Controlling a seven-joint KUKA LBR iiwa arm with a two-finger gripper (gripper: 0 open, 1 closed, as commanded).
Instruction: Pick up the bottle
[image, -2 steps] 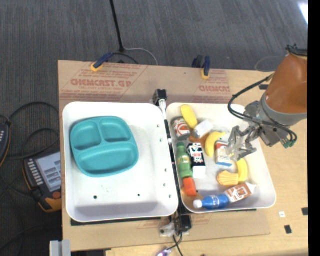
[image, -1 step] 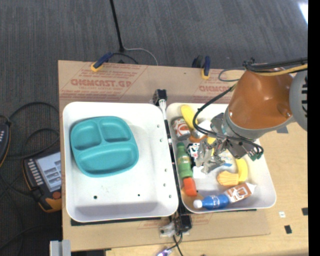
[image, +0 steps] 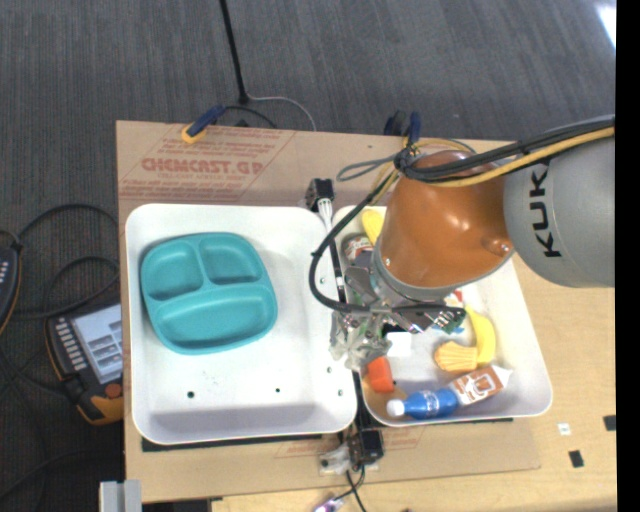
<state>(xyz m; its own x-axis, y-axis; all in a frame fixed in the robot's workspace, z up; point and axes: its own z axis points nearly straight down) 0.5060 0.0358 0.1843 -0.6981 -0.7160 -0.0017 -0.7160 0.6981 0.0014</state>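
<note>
A small blue bottle (image: 428, 403) with a white cap lies on its side near the front edge of the right bin (image: 535, 385). My gripper (image: 362, 343) hangs below the orange wrist band at the right bin's left side, low over the clutter. It is up and to the left of the bottle, apart from it. A small orange object (image: 380, 375) lies between the gripper and the bottle's cap. The arm hides much of the right bin's middle and back.
A teal divided plate (image: 207, 290) sits in the left bin (image: 240, 410). In the right bin lie a yellow banana (image: 486, 335), a yellow-orange toy (image: 455, 357) and a small red-and-white packet (image: 484, 384). Cables loop along the divider between the bins.
</note>
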